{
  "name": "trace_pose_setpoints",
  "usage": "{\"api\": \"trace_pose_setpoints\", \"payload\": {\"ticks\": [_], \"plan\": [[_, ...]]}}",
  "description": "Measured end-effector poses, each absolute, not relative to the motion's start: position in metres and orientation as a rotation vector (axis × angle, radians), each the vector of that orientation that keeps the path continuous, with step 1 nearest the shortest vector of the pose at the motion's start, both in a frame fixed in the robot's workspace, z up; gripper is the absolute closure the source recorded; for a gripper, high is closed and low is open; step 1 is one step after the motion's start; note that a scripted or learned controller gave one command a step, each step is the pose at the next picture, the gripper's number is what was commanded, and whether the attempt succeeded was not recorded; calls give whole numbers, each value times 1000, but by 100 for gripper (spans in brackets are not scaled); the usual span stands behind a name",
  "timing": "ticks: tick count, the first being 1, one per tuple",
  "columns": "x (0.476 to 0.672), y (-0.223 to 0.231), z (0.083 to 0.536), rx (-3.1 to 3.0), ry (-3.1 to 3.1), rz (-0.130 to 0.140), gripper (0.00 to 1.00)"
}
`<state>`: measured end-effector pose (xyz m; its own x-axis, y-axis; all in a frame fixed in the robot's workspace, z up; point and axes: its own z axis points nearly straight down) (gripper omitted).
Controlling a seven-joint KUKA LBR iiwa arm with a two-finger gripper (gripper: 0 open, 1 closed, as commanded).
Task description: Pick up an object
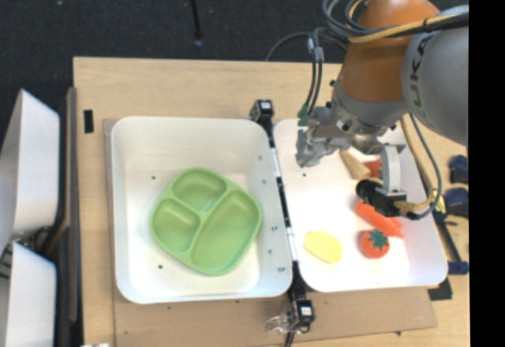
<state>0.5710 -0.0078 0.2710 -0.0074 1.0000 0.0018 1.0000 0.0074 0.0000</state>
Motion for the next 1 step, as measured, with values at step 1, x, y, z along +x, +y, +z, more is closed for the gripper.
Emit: {"api": "trace_pose_setpoints", "payload": {"ticks": [1], "plan": [[570, 45, 274, -2212, -2231, -3, 100]]}}
